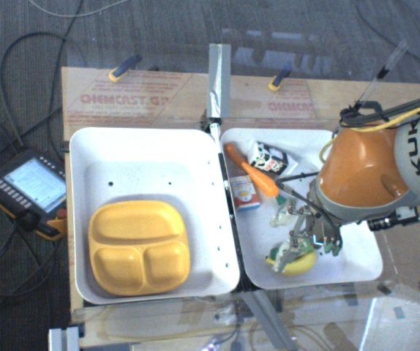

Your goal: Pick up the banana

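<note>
here the gripper (295, 253) sits right over the banana (300, 264) in the right bin (356, 269), apparently touching it; its grip can't be told.

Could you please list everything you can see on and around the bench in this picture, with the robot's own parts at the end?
left bin: one, white, left half of the bench
divided tray: one, yellow, three compartments, in the left bin near its front
right bin: one, white, beside the left bin
carrot: one, orange, right bin, along its left side
small carton: one, white and red, beside the carrot
cow-patterned item: one, black and white, right bin's far part
banana: one, yellow, right bin's front, under the claw
clamps: two, yellow and blue, bench's far edge
handheld pendant: one, black and orange, on the floor at left
arm: one, grey with orange band, from the right
claw: one, right above the banana
</note>
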`<state>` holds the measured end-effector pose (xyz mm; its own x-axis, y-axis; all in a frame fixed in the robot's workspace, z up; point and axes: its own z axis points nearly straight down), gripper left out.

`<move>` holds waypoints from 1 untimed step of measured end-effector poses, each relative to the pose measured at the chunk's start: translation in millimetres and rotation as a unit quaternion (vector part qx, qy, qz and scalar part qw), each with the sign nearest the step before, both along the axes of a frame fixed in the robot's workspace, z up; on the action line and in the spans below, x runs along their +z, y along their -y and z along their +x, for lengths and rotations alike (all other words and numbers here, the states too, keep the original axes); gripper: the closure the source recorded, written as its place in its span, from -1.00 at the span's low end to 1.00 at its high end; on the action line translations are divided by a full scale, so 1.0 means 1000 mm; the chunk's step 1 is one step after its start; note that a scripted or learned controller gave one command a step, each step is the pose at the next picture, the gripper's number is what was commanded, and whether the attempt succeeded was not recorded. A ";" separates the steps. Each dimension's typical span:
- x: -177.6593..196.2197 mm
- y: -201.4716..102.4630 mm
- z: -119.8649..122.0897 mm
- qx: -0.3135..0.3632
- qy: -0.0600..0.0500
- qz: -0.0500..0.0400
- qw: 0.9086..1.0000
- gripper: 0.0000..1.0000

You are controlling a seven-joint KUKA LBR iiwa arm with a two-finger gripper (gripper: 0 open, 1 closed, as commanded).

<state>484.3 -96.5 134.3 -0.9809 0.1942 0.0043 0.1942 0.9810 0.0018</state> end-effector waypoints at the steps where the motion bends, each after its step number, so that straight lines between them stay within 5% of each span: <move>1: -0.046 -0.004 0.003 -0.092 0.003 0.000 0.996 -1.00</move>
